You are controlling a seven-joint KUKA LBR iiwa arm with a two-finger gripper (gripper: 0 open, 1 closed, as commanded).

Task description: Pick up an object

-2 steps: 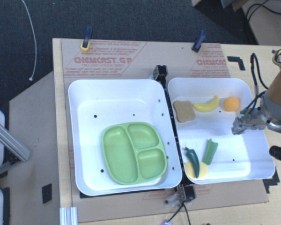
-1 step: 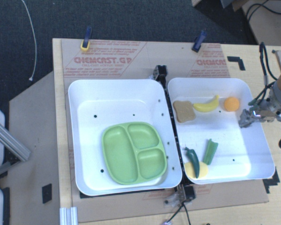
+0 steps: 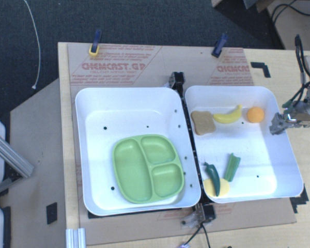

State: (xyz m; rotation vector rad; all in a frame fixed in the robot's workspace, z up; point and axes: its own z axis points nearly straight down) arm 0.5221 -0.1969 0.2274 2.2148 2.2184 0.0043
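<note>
The left bin (image 3: 88, 107) holds a green divided plate (image 3: 147, 168), lying flat toward its near side. Just right of that plate, across the rims, the right bin (image 3: 279, 154) carries the loose pieces: a brown slice of bread (image 3: 202, 122) at its far left, a yellow banana (image 3: 228, 115) touching the bread's right edge, and an orange ball (image 3: 255, 114) just beyond the banana. Nearer the camera lie a dark green pepper (image 3: 213, 174) over a yellow piece (image 3: 217, 188), with a lighter green stick (image 3: 232, 168) beside them. The gripper (image 3: 279, 124) hangs at the right rim, near the ball; whether it is parted or closed I cannot tell
</note>
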